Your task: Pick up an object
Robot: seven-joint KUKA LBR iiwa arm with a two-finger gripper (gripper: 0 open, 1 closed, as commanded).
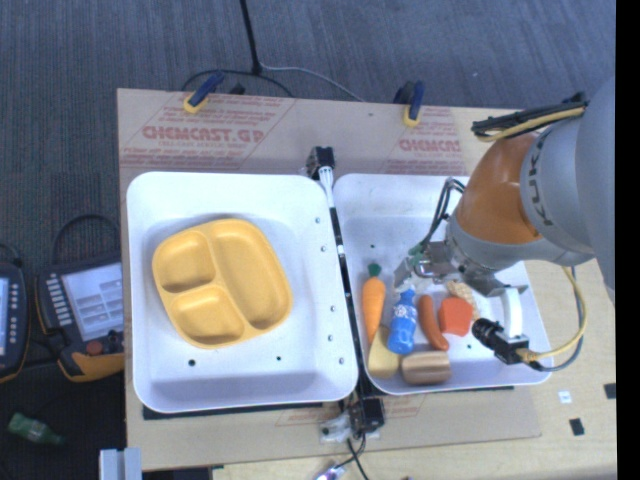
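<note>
Camera view, smooth tapered carrot, blue bottle

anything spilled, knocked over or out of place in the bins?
Nothing stands out. The yellow divided plate lies flat in the left bin; the toy carrot, blue bottle and the other toys lie inside the right bin.

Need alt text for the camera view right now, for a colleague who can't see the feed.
The grey and orange arm reaches in from the right over the right bin, above a cluster of toy food: a carrot, a blue bottle, a sausage, a red piece and a bread roll. The left bin holds a yellow divided plate.
</note>
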